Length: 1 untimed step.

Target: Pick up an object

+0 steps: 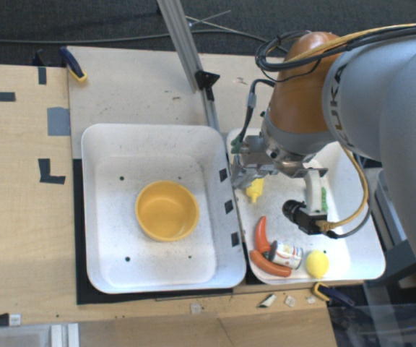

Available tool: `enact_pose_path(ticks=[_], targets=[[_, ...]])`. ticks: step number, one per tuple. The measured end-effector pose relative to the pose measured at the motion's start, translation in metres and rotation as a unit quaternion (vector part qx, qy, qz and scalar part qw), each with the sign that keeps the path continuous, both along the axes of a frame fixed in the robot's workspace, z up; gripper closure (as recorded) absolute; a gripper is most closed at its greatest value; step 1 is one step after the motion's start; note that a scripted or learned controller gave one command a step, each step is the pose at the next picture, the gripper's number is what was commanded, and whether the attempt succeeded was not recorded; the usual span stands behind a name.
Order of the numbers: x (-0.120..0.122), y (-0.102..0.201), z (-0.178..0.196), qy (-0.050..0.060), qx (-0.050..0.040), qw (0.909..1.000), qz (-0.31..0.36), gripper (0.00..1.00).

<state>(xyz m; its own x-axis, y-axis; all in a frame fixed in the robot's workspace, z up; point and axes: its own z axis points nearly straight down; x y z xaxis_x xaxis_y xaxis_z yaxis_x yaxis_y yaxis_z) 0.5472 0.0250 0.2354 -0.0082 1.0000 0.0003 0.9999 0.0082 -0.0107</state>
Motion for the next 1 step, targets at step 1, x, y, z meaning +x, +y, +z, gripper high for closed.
enact_pose_path(ticks=[1], targets=[[0.0003,0.0591,0.0019,0.000,-0.0008,1.0000,0.000,1.00]])
